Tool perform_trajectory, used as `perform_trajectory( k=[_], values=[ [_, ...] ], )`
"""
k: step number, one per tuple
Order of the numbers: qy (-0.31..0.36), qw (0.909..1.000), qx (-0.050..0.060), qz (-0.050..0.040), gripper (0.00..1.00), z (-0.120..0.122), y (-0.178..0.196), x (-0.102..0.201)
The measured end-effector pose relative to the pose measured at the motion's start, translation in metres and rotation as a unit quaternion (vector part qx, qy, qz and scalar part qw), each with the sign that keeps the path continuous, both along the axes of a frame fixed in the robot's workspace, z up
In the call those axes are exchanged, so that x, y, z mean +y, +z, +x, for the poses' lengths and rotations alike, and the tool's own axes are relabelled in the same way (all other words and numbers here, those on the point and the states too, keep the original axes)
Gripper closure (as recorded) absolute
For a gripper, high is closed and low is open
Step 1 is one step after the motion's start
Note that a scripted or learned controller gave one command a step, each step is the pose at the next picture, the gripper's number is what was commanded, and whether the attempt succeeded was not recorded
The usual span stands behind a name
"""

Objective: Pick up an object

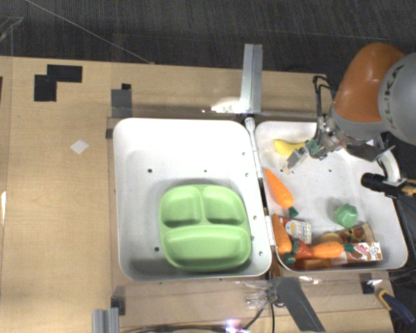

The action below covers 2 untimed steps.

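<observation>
My gripper (306,151) hangs low over the back left part of the right bin (374,186), just right of a yellow banana-like piece (284,146). Whether it touches the piece I cannot tell. An orange carrot (279,189) lies along the bin's left wall below it. A green round object (346,215) sits toward the right. At the front edge lie a second carrot (282,237), an orange piece (326,250) and small printed packets (364,250).
The left bin (145,158) holds a green divided plate (204,226) in its front half. A metal post (252,82) stands behind the wall between the bins. The arm's orange band (364,82) looms over the right bin's back right corner.
</observation>
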<state>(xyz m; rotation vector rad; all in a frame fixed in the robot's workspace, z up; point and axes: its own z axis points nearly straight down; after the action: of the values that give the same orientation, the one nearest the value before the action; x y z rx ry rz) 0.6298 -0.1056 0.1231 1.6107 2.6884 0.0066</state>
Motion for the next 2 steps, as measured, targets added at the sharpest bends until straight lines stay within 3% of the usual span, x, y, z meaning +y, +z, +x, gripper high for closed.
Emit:
perform_trajectory(
  k=[1, 2],
  values=[
    [0.094, 0.9955, -0.002, -0.0011, 0.0, -0.012, -0.032, -0.003],
    [0.023, 0.9997, 0.001, -0.0004, 0.0, -0.097, 0.003, -0.033]
  ],
)
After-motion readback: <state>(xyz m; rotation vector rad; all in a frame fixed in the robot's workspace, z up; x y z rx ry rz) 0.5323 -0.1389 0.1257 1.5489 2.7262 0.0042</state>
